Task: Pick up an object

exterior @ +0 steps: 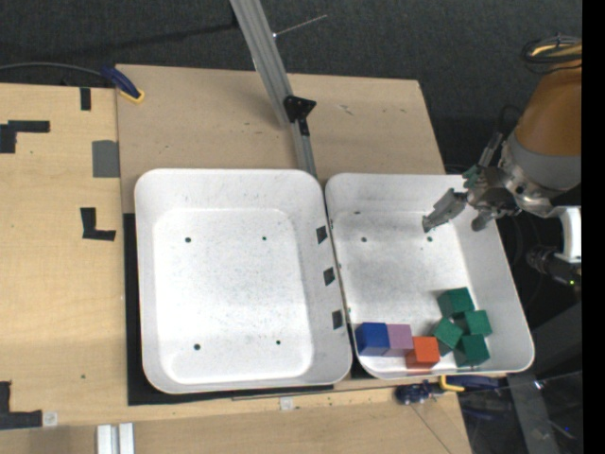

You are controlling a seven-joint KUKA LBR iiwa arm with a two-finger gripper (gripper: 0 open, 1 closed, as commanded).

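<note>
Two white bins sit side by side on the wooden bench [236, 112]. The left bin [151, 206] shows a bare floor with four small dark dots. The right bin [378, 197] holds all the blocks, grouped at its 5 o'clock corner, against the near wall.

Block count: seven.
- One blue cube [372, 338], leftmost in the row along the near wall.
- One purple cube [400, 337], touching the blue cube at its 3 o'clock side.
- One orange cube [424, 351], just beside the purple cube toward 4 o'clock.
- Four green blocks [461, 324], dark green and blocky, clustered together from 1 to 3 o'clock of the orange cube. Exact shapes cannot be told; they overlap one another.

All blocks have matte, solid-coloured faces.

The arm [553, 121] enters at 3 o'clock, with its orange band above the grey wrist. The gripper [461, 208] is over the far right part of the right bin, toward 1 o'clock of that bin's centre and well apart from the blocks. Its two fingers are spread, one pointing toward 8 o'clock over the bin floor and the other near the bin's right rim. Nothing lies between them.

A grey metal rail [269, 55] runs at a slant from 12 o'clock down to the gap between the bins.
</note>
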